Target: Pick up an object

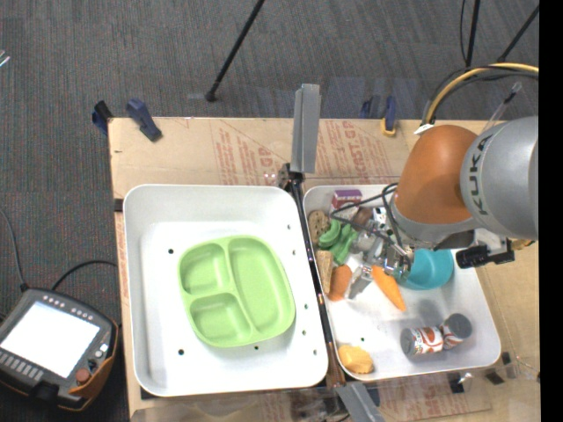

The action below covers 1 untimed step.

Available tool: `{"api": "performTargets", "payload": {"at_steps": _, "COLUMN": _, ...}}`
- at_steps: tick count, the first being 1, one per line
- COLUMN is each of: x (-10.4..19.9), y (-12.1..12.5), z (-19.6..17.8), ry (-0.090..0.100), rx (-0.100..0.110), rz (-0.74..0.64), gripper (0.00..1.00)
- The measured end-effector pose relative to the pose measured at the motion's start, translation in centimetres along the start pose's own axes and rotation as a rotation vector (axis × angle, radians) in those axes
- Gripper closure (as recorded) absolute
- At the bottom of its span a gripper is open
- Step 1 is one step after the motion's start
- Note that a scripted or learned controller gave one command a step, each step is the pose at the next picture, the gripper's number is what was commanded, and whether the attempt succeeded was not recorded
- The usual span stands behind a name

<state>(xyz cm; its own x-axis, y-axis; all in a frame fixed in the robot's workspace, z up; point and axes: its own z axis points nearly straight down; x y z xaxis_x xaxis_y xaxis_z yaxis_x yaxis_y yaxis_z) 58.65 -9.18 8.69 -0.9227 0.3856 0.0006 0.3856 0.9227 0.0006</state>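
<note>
- I saw two white bins [141,236].
- One green plate [236,290].
- Two carrots [389,288].
- One can [435,337].
- One blue cup [431,269].

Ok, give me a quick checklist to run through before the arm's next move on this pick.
1. Gripper over the right bin: ok.
2. Something seen between its fingers: cannot tell.
3. Pickable things close by, two carrots: ok.
4. Room around them: not ok, teal cup and green toy crowd in.
5. Can lies apart, easy alternative: ok.
6. Green divided tray in the left bin, away from the arm: ok.
</note>
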Motion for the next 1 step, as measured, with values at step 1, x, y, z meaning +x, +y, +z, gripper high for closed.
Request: {"api": "performTargets", "payload": {"at_steps": 1, "x": -0.07, "y": 0.14, "z": -1.1, "ry": -0.003, "rx": -0.001, "rz": -0.005, "gripper": 1.0}}
